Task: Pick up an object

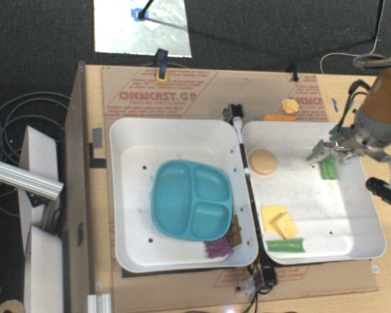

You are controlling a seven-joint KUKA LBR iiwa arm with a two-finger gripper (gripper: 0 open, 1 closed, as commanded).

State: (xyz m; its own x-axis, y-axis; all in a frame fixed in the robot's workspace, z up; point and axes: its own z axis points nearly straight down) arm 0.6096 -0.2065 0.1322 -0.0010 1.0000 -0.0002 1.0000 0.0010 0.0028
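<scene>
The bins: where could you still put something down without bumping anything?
Right bin: bare floor in the middle, between the tan disc, the green block by the gripper and the yellow pieces. Left bin: a bare strip behind and left of the teal plate. Crowded: the front corners by the divider, with the purple piece and the green bar.

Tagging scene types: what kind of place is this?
Likely a robot grasping lab bench: two white bins on cardboard, toy food such as a teal plate, loose cables, and the arm reaching in.
</scene>
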